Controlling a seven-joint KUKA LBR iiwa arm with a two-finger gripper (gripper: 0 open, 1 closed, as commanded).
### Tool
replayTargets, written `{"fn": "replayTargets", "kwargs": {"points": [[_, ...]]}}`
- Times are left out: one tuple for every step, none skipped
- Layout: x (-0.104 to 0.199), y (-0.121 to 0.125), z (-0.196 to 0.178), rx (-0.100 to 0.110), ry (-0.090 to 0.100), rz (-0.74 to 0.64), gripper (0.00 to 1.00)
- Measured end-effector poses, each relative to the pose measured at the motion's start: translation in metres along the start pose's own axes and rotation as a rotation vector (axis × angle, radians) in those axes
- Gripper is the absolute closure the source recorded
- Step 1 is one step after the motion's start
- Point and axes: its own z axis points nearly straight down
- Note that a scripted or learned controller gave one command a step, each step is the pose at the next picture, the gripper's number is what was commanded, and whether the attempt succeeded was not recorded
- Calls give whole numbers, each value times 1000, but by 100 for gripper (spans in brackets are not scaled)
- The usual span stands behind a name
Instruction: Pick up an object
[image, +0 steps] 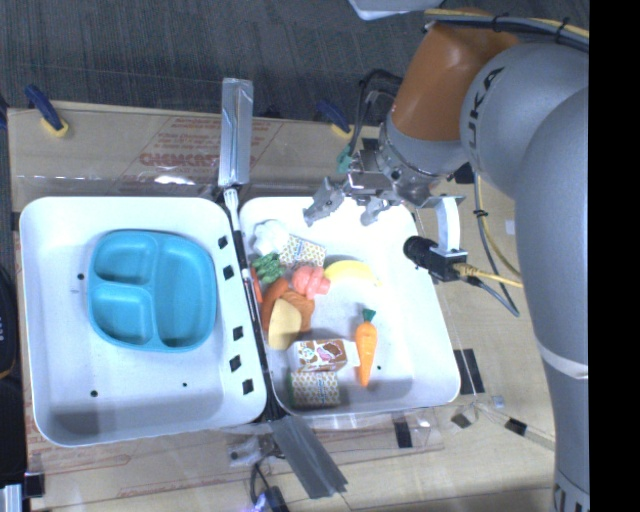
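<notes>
My gripper (348, 207) hangs over the far edge of the right bin (425, 330), its two fingers spread apart with nothing between them. Below it, in the bin's left half, lies a pile of toy food: a white piece (268, 236), a patterned box (302, 251), a green leafy piece (267, 268), a pink piece (311, 281), a yellow banana (349, 271), a tan piece (284, 319). An orange carrot (366, 347) lies nearer the front, beside a small printed carton (323, 355) and a box (315, 388).
The left bin (50, 300) holds a blue divided tray (154, 289). A metal divider clamp (236, 130) stands between the bins at the back. The arm's grey body and cables fill the right side above the right bin.
</notes>
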Motion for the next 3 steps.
{"fn": "replayTargets", "kwargs": {"points": [[-26, -53, 96, 1, 1, -225, 0], [-13, -40, 169, -1, 0, -210, 0], [16, -22, 68, -3, -1, -50, 0]]}}
